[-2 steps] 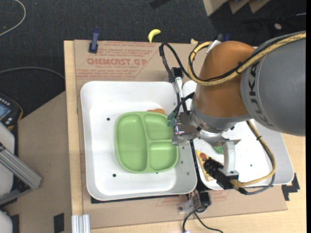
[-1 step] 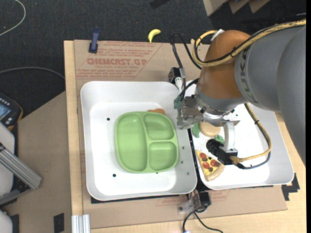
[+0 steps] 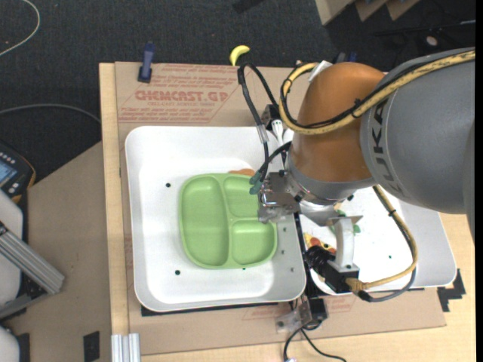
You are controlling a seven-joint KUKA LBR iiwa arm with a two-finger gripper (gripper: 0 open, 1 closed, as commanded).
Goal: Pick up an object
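Leftmost, the counter [image 3: 121, 202] shows as a brown board with red lettering along its far edge, where a blue clip [image 3: 146, 62] and a yellow clip [image 3: 239, 52] sit. On it, the left bin [image 3: 151, 164], shallow and white, holds a green divided tray [image 3: 225, 219] with three compartments, lying flat near the bin's middle and toward its right wall. A small orange piece [image 3: 241, 173] peeks out just beyond the tray's far edge. Over the bin's right wall hangs the arm [image 3: 377, 142], its orange band above the wrist, cables looping round it. The end effector [image 3: 270, 200] sits at the tray's right rim; whether it is clenched or released, I cannot tell. The right bin [image 3: 423, 262] lies mostly under the arm.
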